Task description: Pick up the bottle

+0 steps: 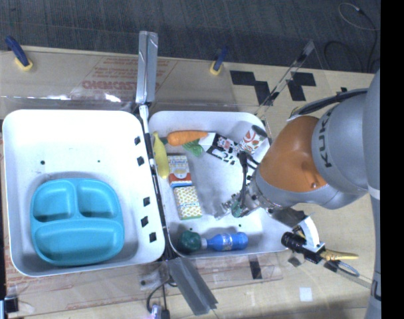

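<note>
Camera view from above: a table [62, 68] covered in brown cardboard carries two shallow white bins side by side. At the left of the frame, the left bin [19, 138] holds a blue divided tray [76, 221] in its lower half. The right bin [202, 117], at the centre of the frame, holds several small things. A carrot [187, 137] lies along its top edge and a yellow item [161, 158] lies against its left wall. Two small cartons [183, 186] sit one below the other near the middle. A black-and-white patterned item [223, 148] lies to the carrot's right. The bottle [223, 242], blue with a dark green end, lies on its side along the bin's lower edge. The grey and orange arm [302, 161] reaches in from the right. Its pincer [236, 209] hangs in the bin's lower right part, just above the bottle in the frame and apart from it. I cannot tell whether the pincer is spread or pressed together.
</note>
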Motion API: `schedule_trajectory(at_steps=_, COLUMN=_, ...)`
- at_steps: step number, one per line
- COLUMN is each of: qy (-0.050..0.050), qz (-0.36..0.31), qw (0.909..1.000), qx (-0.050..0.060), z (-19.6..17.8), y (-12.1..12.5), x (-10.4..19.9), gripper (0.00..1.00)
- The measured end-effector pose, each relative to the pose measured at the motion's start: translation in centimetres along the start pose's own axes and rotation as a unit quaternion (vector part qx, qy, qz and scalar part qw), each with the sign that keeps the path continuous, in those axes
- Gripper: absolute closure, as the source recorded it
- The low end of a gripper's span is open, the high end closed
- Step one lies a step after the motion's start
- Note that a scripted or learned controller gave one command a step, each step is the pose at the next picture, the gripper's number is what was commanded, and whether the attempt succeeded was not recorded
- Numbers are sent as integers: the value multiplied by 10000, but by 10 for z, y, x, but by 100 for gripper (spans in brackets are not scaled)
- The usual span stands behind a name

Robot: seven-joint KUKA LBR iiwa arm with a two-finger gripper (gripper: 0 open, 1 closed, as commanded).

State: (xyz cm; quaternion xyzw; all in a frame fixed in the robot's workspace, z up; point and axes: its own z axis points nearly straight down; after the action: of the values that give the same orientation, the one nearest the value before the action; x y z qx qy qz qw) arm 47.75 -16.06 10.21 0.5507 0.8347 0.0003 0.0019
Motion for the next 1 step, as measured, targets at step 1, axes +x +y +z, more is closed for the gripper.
schedule_trajectory(at_steps=1, qy=1, qz=-1, qw=10000, qx=3, z=0, y=0, x=0, gripper=0)
